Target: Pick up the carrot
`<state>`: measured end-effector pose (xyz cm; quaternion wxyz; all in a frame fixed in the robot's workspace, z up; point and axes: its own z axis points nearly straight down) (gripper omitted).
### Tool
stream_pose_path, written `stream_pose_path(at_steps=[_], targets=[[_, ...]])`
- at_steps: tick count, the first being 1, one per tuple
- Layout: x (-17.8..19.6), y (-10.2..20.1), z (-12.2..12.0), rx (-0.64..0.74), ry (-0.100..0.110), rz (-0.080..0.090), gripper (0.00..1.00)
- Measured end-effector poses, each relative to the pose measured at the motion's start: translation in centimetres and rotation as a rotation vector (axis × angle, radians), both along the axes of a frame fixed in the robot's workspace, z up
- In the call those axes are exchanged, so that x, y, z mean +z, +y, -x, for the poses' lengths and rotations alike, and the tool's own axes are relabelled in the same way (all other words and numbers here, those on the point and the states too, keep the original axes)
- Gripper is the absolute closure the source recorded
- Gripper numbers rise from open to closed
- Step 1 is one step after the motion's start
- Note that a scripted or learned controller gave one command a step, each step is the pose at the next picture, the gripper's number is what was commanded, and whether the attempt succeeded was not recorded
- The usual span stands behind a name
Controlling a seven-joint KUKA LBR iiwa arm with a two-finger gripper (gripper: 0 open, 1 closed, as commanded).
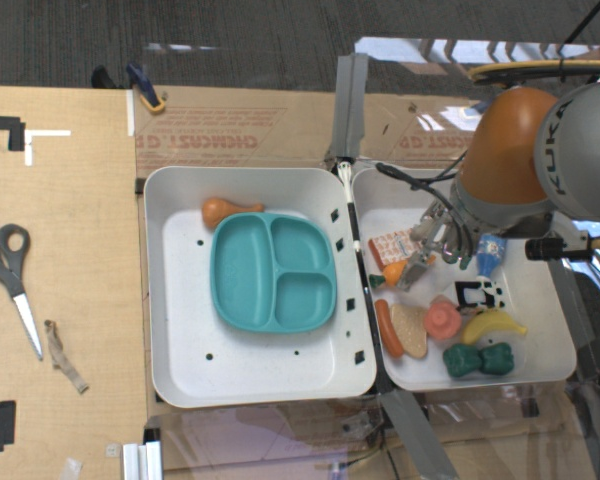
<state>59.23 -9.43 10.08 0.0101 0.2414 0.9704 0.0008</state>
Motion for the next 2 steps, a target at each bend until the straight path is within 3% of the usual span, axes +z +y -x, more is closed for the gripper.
stream_pose_path(at_steps=[1, 2], targets=[[0.0, -0.2, -2.7, -0.014, 0.000, -0.001, 0.00], [1.5, -0.3, -3.0, -0.013, -0.010, 0.003, 1.00]])
